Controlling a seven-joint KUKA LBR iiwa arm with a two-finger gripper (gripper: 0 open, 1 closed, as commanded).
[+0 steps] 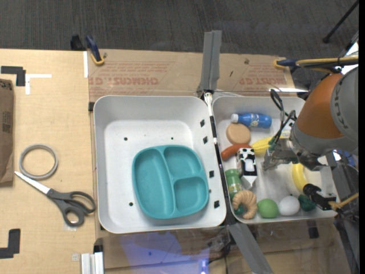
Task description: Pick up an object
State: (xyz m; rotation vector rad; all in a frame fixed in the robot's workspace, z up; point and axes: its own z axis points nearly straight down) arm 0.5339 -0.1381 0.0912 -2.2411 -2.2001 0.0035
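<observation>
Two shallow white bins sit side by side on the bench (51, 96). The left bin (114, 124) holds a teal divided plate (170, 181) with three compartments, lying flat toward the bin's near side. The right bin (268, 196) holds the loose objects. The arm (325, 116), grey with an orange band, reaches in from the right and hangs over the right bin's middle. The gripper (272, 156) points down among the objects, near a yellow corn cob (261, 146); whether its fingers are apart or together cannot be determined, and no object is seen between them. A blue bottle (251, 119) lies at the far side, with a tan round disc (238, 133) just beside it and a red sausage (232, 151) next to that. A black-and-white toy (247, 161) and a green can (233, 182) lie along the left wall. A banana (298, 176) lies under the arm. Along the near wall sit a croissant (245, 202), a green ball (267, 208) and a white ball (288, 205). Scissors (60, 198) and a tape roll (38, 161) lie on the bench left of the bins.
</observation>
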